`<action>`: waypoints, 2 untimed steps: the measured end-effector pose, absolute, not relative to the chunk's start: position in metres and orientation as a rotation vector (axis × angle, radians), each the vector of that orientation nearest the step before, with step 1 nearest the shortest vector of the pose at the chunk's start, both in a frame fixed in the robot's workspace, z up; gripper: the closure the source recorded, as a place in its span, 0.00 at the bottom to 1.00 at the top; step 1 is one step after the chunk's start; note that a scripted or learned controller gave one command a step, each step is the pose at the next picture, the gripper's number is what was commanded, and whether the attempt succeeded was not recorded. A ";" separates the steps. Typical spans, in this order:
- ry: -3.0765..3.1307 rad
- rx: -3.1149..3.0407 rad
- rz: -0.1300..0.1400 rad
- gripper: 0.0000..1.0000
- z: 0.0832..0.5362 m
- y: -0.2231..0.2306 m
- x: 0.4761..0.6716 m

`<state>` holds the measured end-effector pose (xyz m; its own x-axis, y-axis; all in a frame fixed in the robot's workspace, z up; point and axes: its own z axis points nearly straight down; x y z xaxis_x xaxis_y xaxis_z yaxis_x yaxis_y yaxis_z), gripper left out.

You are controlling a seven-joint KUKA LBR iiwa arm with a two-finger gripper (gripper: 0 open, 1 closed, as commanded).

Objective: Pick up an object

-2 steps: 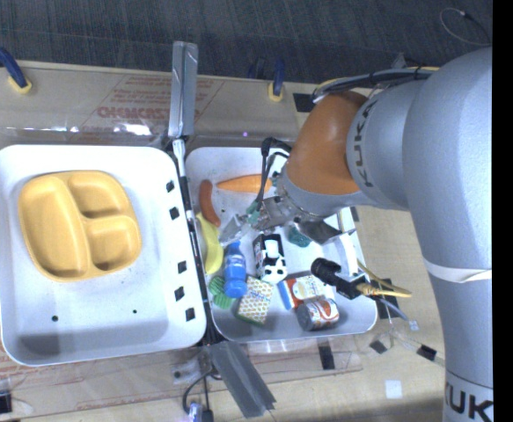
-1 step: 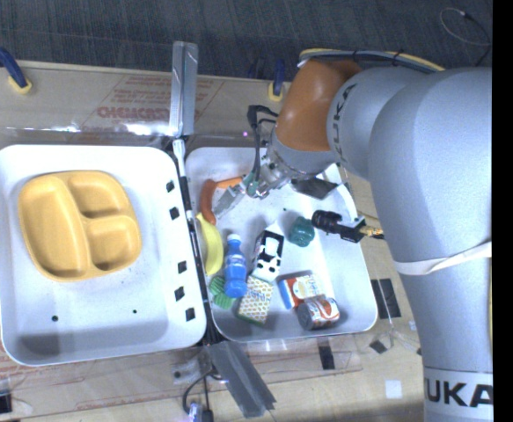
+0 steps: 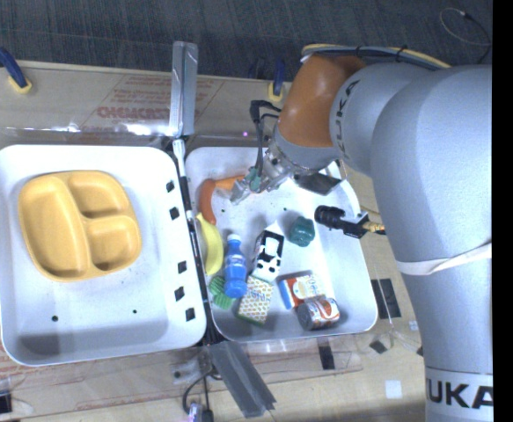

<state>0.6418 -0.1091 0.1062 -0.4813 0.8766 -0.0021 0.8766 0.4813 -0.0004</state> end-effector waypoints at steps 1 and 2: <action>2.807 1.407 0.000 1.00 0.193 -0.078 0.651; 2.807 1.408 0.000 0.00 0.193 -0.079 0.651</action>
